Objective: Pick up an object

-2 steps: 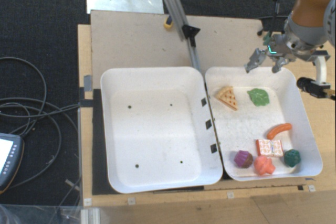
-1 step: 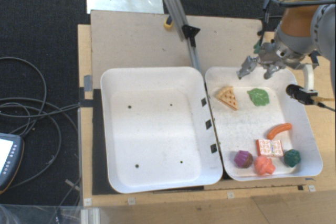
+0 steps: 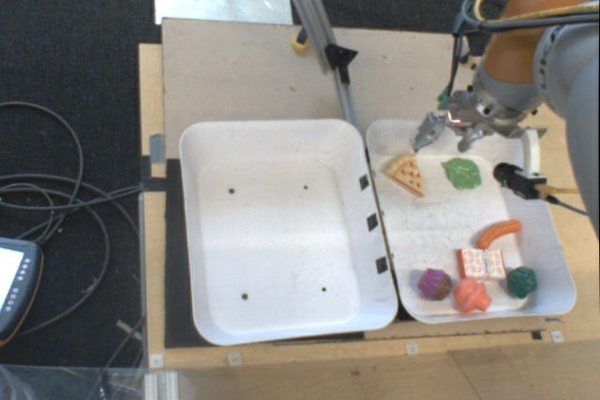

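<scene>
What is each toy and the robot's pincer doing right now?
pincer: open, holding nothing, above the right bin's far edge
waffle slice: lying flat, untouched
green leaf: lying flat
sausage: lying on its side
pink box: lying flat
purple toy: resting near the front wall

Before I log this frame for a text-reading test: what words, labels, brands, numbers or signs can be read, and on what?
No text can be read in this view.
Red and white box in the right bin: printed pattern, too small and blurred to read.
Screen at the left edge: lit, nothing legible on it.
Black tabs between the bins: no lettering to be seen.
</scene>
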Tool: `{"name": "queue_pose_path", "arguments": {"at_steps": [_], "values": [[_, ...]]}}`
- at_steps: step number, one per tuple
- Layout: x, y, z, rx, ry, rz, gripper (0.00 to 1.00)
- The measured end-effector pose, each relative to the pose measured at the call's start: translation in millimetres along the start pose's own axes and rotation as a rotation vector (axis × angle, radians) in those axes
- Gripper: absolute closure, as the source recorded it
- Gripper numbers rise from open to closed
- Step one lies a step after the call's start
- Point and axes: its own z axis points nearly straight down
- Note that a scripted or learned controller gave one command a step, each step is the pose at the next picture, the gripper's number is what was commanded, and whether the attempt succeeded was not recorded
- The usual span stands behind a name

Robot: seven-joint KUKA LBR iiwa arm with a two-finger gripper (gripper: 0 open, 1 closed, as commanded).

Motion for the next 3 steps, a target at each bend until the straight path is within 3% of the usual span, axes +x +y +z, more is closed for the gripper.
{"name": "queue_pose_path", "arguments": {"at_steps": [1, 2, 3], "values": [[-4.5, 4.6, 44.1, 0.001, 0.000, 0.001, 0.00], [-4.8, 6.8, 29.4, -0.006, -0.002, -0.002, 1.00], [-4.3, 5.4, -15.3, -0.007, 0.000, 0.002, 1.00]]}}
